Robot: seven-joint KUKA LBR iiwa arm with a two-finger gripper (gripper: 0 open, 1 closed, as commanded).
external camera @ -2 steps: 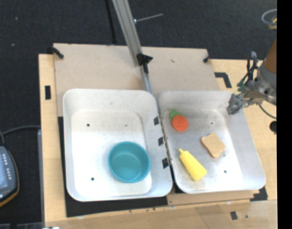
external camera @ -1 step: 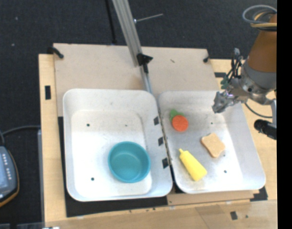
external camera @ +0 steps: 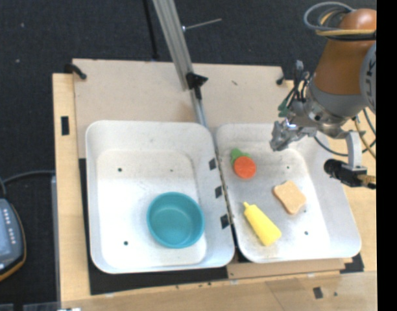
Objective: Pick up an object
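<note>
Two shallow white bins sit side by side on the table (external camera: pixel 133 92), the left bin (external camera: pixel 108 141) and the right bin (external camera: pixel 335 232) touching along their inner walls near the table's middle.

The arm (external camera: pixel 341 63), grey with an orange band, reaches in from the right edge of the table. Its pincer (external camera: pixel 281 138) hangs over the far edge of the right bin, toward that bin's far right part. The tips look drawn close together, and nothing shows between them; at this slant and size the gap is hard to judge, so I cannot tell for sure how wide they stand.

In the right bin lie three things. A toy carrot (external camera: pixel 244 166), orange with a green top, rests near the bin's far left corner, just beside the inner wall. A tan piece of toy bread (external camera: pixel 290 197) lies near the bin's middle, a little toward its right edge, well apart from the pincer. A yellow toy bottle (external camera: pixel 261 223) lies tilted toward the near left corner, its narrow end pointing to the inner wall.

In the left bin a teal bowl (external camera: pixel 176 219) stands upright close to the near right corner.

A metal pole (external camera: pixel 176 44) rises from the far edge of the table between the two bins.
</note>
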